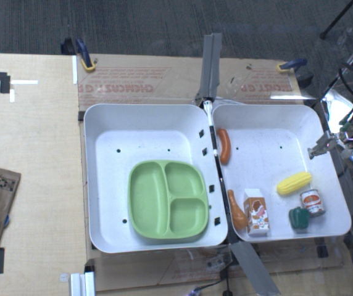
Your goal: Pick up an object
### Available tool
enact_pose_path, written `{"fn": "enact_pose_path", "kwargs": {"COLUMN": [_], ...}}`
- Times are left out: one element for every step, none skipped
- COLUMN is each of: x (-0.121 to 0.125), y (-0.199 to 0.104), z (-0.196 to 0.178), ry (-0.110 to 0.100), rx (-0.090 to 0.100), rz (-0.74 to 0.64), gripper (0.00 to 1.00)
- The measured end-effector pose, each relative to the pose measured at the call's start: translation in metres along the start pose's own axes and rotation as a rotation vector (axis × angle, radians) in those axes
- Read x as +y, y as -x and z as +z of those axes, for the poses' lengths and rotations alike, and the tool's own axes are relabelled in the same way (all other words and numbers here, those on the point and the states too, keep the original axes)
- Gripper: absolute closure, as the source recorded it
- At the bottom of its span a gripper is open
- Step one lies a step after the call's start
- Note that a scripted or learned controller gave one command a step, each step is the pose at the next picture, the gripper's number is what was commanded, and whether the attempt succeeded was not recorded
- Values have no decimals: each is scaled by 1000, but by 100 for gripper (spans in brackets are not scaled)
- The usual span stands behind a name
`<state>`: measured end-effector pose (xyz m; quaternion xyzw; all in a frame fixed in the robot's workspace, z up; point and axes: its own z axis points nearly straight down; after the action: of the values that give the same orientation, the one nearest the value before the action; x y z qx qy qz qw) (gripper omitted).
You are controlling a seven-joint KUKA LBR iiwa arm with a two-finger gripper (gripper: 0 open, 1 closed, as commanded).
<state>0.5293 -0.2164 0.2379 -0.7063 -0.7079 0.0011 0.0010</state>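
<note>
1. Hanging over the right-hand rim of the right bin [269,113], the gripper [320,148] sits at the far right of the camera view. It is small and partly lost against the clutter behind it. Whether it is spread or pressed together cannot be told, and nothing is seen held in it.
2. Candidate objects all lie on the floor of the right bin:
   - a sausage [224,145] lies against the wall shared with the left bin;
   - an orange carrot-like piece [236,209] lies further down that same wall;
   - a small carton [257,212] stands just beside the carrot-like piece;
   - a yellow corn cob [294,182] lies towards the gripper's side of the bin;
   - a can [311,202] lies near the corn cob;
   - a green object [299,218], too small to identify, lies just beside the can.
3. Left bin [102,122]: it holds a green divided plate [167,199], which rests flat on the bin floor.
4. Progress, as judged from the layout: the pick has not been made. Every object rests on a bin floor, apart from the gripper.
5. Remaining steps, as judged:
   - choose an object;
   - bring the gripper over it;
   - descend and close on it;
   - lift it clear of the bin floor.
6. Nearest candidates: the corn cob and the can lie closest to the gripper. The sausage and the carrot-like piece, tight against the dividing wall, are likely to leave less room for a grasp.
</note>
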Motion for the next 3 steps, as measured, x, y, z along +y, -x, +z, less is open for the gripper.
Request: {"fn": "enact_pose_path", "kwargs": {"x": [-25, 10, 62], "y": [-2, -6, -41], "z": [137, 131, 147], "ry": [0, 2, 1], "rx": [11, 0, 0], "rz": [125, 129, 157], "gripper": [0, 0, 0]}}
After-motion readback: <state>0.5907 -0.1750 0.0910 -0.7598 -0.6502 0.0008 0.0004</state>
